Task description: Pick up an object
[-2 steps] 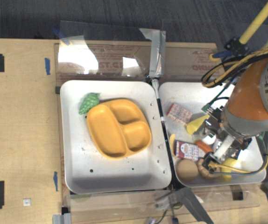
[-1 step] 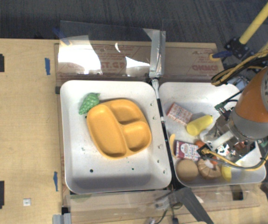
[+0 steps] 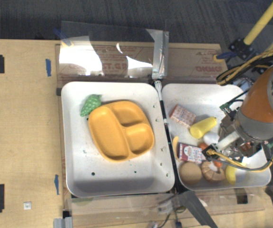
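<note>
The left bin (image 3: 74,141) held a large orange divided plate (image 3: 121,129), with a small green bunch of grapes (image 3: 90,104) touching its upper-left edge. The right bin (image 3: 193,96) was crowded: a pink-and-white carton (image 3: 182,115) near the top, a yellow piece (image 3: 203,126) just beside it, a red-labelled packet (image 3: 190,152) below, then a round tan ball (image 3: 190,172) and a brown lump (image 3: 212,173) along the near wall. The arm (image 3: 262,103) stood over that bin's right half, hiding part of it. Its gripper (image 3: 214,152) hung low among the packet and lumps, cables around it; whether it was apart or together could not be told.
</note>
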Available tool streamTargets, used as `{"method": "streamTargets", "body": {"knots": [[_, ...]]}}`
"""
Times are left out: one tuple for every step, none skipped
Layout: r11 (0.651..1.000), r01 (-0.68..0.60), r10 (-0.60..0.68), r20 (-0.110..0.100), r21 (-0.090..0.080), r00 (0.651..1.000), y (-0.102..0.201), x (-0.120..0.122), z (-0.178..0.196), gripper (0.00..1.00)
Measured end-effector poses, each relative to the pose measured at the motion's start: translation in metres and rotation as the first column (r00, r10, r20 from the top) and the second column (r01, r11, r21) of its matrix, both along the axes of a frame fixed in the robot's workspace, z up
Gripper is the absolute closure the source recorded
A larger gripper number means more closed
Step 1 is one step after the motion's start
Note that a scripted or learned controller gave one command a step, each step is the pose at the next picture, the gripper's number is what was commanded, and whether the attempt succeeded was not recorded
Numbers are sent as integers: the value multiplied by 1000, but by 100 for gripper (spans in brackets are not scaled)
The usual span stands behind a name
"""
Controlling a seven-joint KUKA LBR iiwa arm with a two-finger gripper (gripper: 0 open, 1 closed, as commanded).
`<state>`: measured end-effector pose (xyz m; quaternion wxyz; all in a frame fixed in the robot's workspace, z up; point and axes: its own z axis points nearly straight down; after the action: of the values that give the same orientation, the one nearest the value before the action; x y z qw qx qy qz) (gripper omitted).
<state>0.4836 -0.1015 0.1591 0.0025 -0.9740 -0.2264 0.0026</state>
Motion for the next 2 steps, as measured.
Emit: {"method": "streamTargets", "body": {"knots": [[992, 129, -129, 6, -2, 992, -2, 14, -62, 100], [991, 130, -130, 6, 0, 991, 74, -1, 26, 100]]}}
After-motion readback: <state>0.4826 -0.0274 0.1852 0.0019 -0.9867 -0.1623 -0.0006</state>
